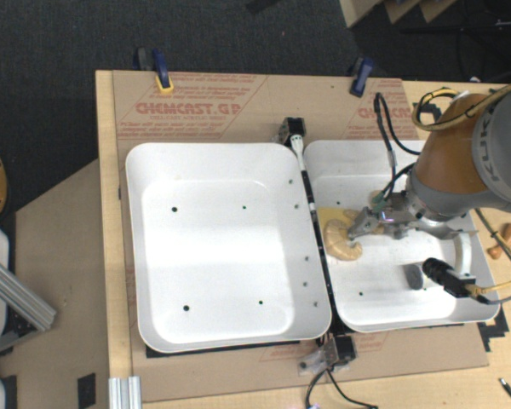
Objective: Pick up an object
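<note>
step: closing in on tan lump (339,237) in right bin (383,313), hard by the divider | gripper (358,231): right over lump, can't tell about any hold | tip: drop straight down, centre on lump; steer clear of bin wall

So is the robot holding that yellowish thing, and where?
Cannot be told. The gripper is right at the tan object in the right bin, touching its right edge.

Two shallow white bins, left (153,228) and right (392,313), sit side by side on a brown board (238,100) printed in red, fastened by blue clamps (160,66) over dark carpet (60,41).
</note>
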`<state>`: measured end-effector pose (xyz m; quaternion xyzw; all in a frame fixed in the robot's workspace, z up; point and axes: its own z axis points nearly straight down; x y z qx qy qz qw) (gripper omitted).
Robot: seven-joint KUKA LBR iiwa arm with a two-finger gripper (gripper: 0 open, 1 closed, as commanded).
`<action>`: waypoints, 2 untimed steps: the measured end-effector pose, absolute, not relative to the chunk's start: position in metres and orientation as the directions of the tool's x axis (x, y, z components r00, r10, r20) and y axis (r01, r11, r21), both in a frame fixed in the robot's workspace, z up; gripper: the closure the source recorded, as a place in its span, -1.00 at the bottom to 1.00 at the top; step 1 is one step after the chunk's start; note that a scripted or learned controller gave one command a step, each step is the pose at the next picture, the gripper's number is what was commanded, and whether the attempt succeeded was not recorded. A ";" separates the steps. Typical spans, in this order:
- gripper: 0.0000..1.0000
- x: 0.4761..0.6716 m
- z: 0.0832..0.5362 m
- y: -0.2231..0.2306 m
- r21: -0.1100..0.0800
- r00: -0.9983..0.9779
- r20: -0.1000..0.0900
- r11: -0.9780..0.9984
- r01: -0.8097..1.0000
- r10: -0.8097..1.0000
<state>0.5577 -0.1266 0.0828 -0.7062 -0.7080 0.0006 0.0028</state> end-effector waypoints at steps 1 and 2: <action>-1.00 0.633 0.085 -0.128 0.008 -0.004 -0.002 0.004 1.000 1.000; -1.00 0.650 0.085 -0.094 0.004 -0.003 0.000 0.003 1.000 1.000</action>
